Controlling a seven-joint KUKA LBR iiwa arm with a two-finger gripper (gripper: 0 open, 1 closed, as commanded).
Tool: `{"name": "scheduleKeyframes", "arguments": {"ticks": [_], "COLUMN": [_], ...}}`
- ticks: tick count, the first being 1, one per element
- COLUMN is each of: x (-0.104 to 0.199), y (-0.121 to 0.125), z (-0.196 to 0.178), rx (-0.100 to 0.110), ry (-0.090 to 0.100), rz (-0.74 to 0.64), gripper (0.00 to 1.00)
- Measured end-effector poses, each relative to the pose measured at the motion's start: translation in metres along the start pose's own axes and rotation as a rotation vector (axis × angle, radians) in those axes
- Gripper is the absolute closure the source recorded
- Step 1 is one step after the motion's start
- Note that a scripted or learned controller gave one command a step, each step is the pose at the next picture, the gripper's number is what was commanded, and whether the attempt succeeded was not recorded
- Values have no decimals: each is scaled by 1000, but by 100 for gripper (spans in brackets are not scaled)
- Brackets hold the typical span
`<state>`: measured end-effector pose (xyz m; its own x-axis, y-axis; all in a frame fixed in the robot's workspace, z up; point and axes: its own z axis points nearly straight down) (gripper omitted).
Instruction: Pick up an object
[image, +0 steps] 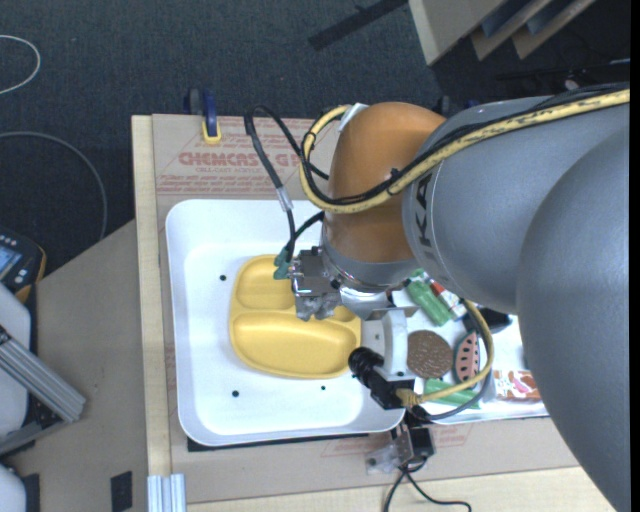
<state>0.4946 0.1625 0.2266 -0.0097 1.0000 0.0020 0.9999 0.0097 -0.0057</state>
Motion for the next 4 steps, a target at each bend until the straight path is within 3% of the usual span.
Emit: {"name": "scheduleKeyframes", "arguments": {"ticks": [1,2,3,4], "x": [-29,-70,-68,-67], "y": [-4,-18,-15,-16], "z": [-130,-37,-152,-156], "rx": [-20,5,-20,-9], "ry": [2,-5,1,-2], "rz": [10,15,8,9], "gripper": [100,100,100,100]}}
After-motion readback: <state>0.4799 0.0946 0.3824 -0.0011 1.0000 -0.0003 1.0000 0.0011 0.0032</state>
